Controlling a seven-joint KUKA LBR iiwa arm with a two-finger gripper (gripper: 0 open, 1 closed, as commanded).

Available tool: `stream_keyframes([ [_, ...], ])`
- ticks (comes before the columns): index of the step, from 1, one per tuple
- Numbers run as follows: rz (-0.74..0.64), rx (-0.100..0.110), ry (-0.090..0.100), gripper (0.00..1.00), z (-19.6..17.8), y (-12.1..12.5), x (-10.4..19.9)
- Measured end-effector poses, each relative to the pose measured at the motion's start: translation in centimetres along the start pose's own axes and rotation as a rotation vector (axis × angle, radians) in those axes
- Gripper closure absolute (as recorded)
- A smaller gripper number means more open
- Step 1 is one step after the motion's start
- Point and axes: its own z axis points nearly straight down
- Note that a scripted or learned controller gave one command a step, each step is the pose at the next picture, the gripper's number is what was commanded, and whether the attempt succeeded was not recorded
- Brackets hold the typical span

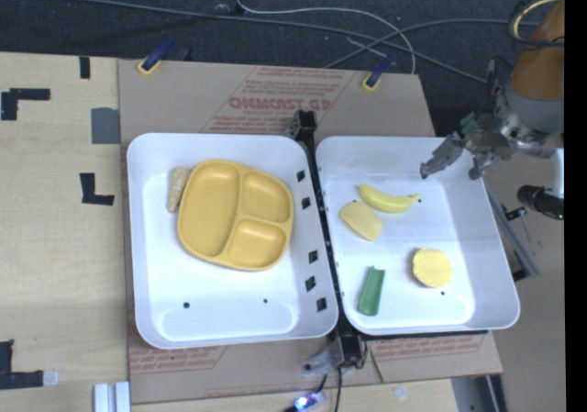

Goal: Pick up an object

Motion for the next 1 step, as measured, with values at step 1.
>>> stream_keyframes([
  [1, -0.004, -0.014, -0.003, 0.00, -0.90, 0.31, 0.05],
])
